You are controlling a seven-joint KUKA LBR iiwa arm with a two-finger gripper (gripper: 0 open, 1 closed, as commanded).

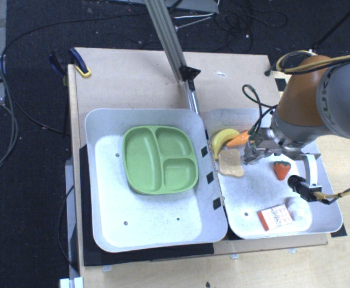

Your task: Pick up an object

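Note:
My gripper (pixel 250 155) hangs low over the right bin (pixel 253 221), at its upper left part. Directly to its left lies a tan slice of bread (pixel 230 163), touching or nearly touching the gripper's tip. An orange carrot (pixel 240 140) and a yellow banana (pixel 222 138) lie just above the bread. A red strawberry (pixel 281 170) sits to the gripper's right. A small red and white box (pixel 275 216) rests near the bin's front.
The left bin (pixel 145 227) holds a green divided plate (pixel 161 159). A slanted metal pole (pixel 169 38) comes down to the bins' shared back edge. Black cables loop beside the wrist (pixel 256 101).

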